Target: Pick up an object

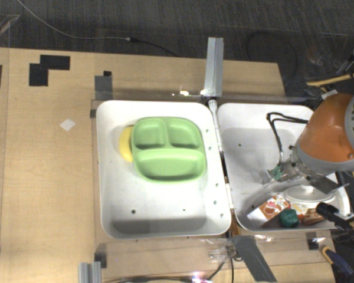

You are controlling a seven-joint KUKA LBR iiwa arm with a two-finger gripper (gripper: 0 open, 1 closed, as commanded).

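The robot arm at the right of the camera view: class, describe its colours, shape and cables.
The arm is bulky and rounded, with a glossy orange band above a grey wrist section. Thin black cables loop from it over the right white bin. Below the wrist sits a pale, metallic gripper assembly, with a small green part beside it.

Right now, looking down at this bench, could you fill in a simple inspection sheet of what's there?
Surface: wooden bench bearing left bin and right bin.
Job's things: green divided plate in left bin, over a yellow object; green object and printed packets in right bin's near corner.
Clutter: black patches on the bench.
Gripper: gripper low in right bin; fingers unclear.
Cables: black cable along the arm.
Surroundings: dark floor.
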